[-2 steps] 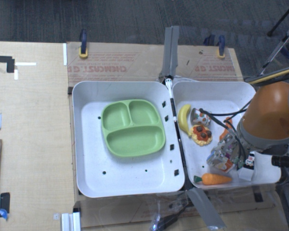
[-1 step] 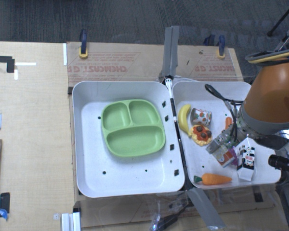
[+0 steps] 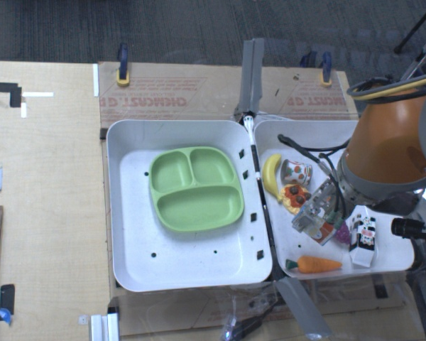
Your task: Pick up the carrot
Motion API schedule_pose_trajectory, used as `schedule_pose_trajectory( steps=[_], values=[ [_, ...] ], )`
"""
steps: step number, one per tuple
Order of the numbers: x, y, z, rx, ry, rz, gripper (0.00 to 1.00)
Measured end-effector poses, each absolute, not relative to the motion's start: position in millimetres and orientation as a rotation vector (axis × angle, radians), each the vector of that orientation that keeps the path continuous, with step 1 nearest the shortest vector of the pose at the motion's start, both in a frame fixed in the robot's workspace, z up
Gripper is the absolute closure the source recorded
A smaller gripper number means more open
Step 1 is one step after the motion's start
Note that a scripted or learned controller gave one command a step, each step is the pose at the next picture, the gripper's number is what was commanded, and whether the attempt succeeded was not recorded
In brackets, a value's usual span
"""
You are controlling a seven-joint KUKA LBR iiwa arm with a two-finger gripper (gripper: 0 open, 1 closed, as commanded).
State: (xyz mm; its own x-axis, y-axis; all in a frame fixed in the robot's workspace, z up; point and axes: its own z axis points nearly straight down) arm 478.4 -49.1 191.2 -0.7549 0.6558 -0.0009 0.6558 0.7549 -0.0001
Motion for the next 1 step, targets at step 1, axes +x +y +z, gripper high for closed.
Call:
schedule_pose_trajectory(
  steps=[1],
  values=[
    [478.5, -30.9, 190.8, 0.654, 3.073, 0.0, 1.0]
  ],
)
